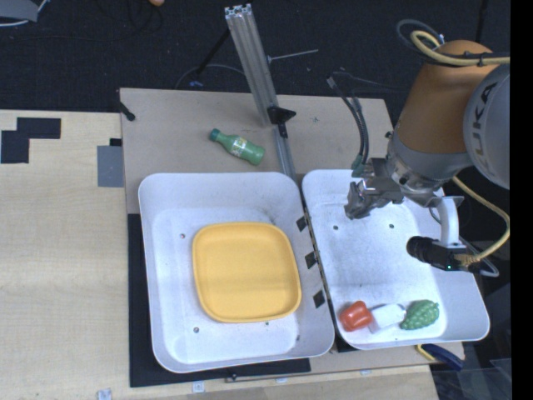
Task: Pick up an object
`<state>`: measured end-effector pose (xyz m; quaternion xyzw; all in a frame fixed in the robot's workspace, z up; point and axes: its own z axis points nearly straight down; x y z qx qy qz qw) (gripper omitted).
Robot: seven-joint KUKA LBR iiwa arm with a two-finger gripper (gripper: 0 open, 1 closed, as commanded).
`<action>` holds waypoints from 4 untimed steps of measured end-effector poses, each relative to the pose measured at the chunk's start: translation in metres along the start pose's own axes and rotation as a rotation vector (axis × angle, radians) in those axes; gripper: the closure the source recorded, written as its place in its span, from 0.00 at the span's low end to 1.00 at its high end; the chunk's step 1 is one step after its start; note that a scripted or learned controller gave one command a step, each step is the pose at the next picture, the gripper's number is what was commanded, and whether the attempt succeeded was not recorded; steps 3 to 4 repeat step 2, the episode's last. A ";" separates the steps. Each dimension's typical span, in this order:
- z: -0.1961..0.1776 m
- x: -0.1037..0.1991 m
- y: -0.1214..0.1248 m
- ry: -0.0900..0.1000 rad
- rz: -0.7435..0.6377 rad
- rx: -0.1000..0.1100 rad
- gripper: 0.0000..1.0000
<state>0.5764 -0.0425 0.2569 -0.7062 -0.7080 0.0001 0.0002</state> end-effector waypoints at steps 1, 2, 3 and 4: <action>0.002 0.050 0.020 0.001 -0.001 0.000 1.00; 0.012 0.099 0.038 0.000 0.000 0.001 1.00; 0.012 0.099 0.038 0.000 0.000 0.001 1.00; 0.012 0.099 0.038 0.000 0.000 0.001 1.00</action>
